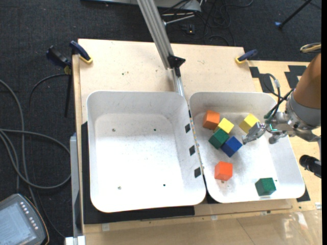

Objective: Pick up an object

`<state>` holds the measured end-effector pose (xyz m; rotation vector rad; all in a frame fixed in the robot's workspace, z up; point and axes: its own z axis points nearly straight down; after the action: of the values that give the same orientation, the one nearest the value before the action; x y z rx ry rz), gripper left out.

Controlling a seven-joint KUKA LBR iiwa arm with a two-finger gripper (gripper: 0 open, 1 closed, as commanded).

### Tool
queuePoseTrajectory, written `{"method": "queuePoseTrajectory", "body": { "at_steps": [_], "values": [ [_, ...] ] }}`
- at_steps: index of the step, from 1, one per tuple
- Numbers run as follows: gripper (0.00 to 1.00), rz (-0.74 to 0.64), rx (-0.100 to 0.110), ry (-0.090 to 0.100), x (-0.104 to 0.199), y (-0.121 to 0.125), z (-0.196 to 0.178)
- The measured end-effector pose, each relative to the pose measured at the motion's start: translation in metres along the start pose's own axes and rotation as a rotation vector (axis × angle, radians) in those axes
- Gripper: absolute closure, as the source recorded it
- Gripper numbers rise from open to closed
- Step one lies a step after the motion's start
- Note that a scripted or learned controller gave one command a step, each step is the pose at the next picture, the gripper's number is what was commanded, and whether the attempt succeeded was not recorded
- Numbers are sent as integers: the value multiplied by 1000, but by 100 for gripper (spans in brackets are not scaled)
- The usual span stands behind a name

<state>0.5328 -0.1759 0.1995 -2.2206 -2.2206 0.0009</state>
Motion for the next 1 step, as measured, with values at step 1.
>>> {"method": "queuePoseTrajectory", "body": {
  "at_steps": [1],
  "values": [
    [0, 1, 3, 0, -6, -3, 46]
  ]
}}
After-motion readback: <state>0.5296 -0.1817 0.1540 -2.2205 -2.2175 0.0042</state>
